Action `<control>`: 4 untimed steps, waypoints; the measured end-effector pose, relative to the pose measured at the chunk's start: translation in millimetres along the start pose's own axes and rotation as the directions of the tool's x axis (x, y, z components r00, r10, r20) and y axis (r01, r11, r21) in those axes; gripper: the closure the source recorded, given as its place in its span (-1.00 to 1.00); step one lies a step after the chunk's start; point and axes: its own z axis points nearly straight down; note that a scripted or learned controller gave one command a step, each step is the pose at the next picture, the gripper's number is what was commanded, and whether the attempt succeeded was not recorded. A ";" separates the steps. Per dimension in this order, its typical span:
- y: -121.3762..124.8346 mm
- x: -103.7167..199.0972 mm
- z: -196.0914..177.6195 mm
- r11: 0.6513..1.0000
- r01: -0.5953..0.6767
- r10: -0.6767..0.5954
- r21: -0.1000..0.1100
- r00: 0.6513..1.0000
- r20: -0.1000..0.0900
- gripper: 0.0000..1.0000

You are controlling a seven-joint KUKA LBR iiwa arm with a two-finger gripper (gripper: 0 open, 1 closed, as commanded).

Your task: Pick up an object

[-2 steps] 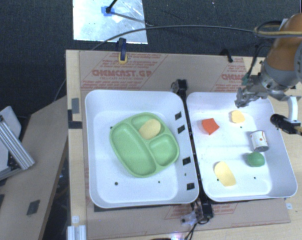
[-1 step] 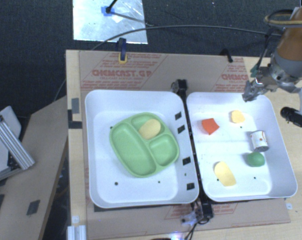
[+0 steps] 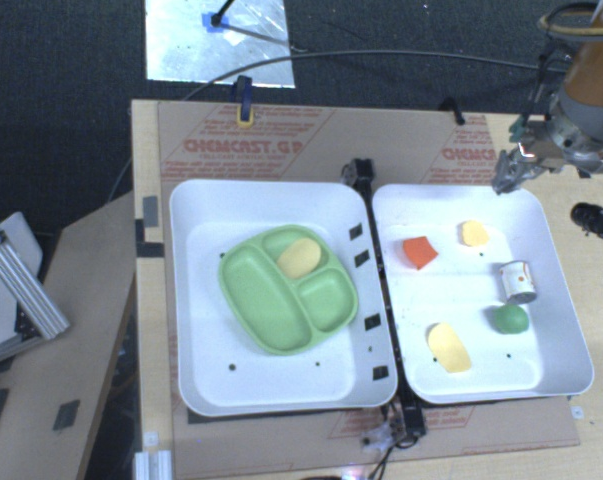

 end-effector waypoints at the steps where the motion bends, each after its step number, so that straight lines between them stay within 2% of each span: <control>1: -7.0 46.7 -5.8 1.000 0.005 -0.005 0.004 1.000 -0.003 1.00; 3: -20.1 145.4 -7.8 1.000 0.005 -0.005 0.004 1.000 -0.003 1.00; 4: -37.0 187.3 -7.5 1.000 0.005 -0.005 0.006 1.000 -0.003 1.00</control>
